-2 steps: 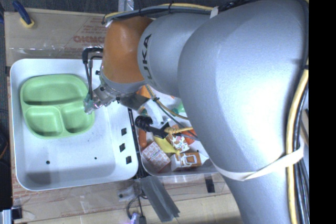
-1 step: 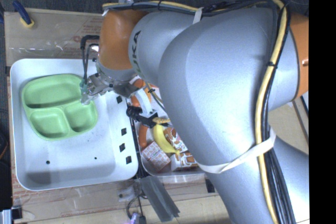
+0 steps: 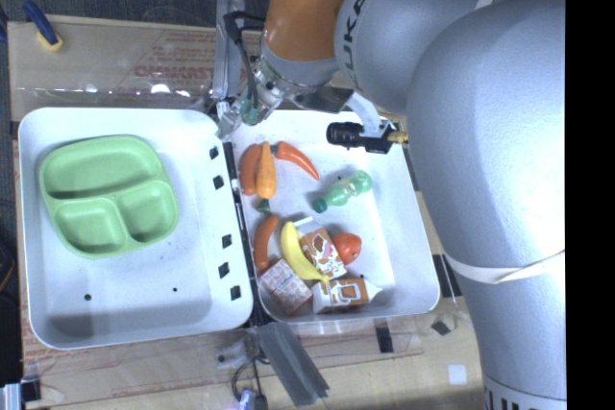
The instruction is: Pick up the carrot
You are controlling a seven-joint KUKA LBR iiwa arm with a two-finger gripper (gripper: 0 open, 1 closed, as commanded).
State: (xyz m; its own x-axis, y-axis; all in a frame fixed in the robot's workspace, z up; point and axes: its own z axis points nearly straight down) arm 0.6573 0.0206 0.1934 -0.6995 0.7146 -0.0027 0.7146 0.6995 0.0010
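Blue clip [image 3: 40, 24] at far-left back of the wooden tabletop [image 3: 115, 48]. Left bin [image 3: 58, 317]: green sectioned plate [image 3: 108, 195] in its back half, three compartments, lying flat. Black tabs along the seam between the two bins.

Right bin [image 3: 423, 235]: carrot [image 3: 266, 170] at back-left, close to the dividing wall, long axis running front to back, lying partly over an orange-brown oblong piece [image 3: 250, 170] touching its left side. Red chili pepper [image 3: 297, 158] just right of the carrot, curving to the right, its stem end near the carrot's top. Green bottle [image 3: 342, 191] on its side, mid-bin, apart from the pepper. Front cluster: second orange oblong piece [image 3: 264, 242], banana [image 3: 298, 254], snack packet [image 3: 324, 252], tomato [image 3: 347, 248], brown carton [image 3: 285, 288], small juice box [image 3: 343, 294], all touching or overlapping.

Pincer [image 3: 233, 115] over the back-left corner of the right bin, at the seam, just behind the carrot and not in contact with it. Fingers blurred against the bin rim; opening cannot be told; nothing seen between them. Orange band and grey arm [image 3: 461, 110] covering the right bin's back-right side and the tabletop beyond. Black cylindrical part [image 3: 357, 136] projecting under the wrist, above the bottle.
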